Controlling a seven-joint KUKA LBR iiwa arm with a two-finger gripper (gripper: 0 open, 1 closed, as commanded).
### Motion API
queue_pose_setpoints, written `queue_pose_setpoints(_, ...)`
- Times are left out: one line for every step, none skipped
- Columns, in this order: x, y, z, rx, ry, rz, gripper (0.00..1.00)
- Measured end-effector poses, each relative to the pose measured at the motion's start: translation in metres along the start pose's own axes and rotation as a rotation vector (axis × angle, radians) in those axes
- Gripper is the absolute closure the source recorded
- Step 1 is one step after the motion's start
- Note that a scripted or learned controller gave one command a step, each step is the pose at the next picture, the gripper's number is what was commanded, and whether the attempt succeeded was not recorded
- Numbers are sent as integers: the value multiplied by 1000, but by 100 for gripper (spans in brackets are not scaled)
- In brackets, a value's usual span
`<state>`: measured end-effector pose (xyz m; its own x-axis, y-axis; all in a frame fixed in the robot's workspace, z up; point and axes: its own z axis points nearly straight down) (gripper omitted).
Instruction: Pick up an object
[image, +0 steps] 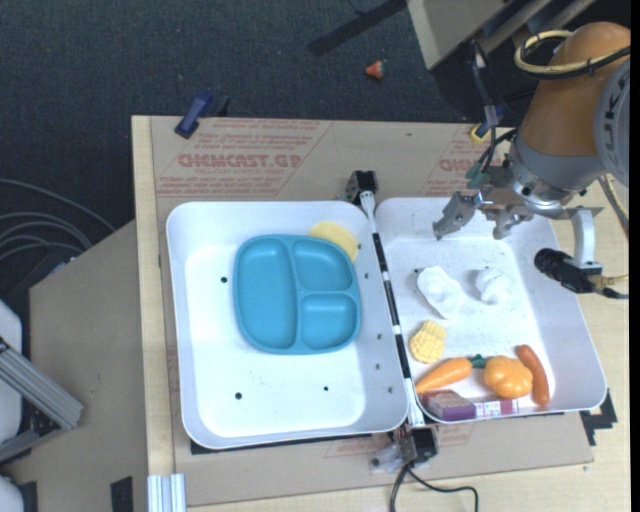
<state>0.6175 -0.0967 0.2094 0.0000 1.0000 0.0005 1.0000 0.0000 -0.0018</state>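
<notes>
Purple-and-white packet (470, 407) along near edge of right bin (570, 330), w/ carrot (442, 373), orange pepper (507, 376) and red chili (534, 372) just behind. Corn piece (427, 341) by the bin's left wall. Two white items (438, 290) (491, 285) mid-bin. Gripper (478, 215) above far edge of right bin, fingers apart, nothing between. Left bin (200, 370): blue divided plate (296, 293) centre, yellow item (335, 238) at far right corner, touching the plate's far edge.
</notes>
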Motion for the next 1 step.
queue_pose_setpoints(-6,-8,125,-1,0,0,0)
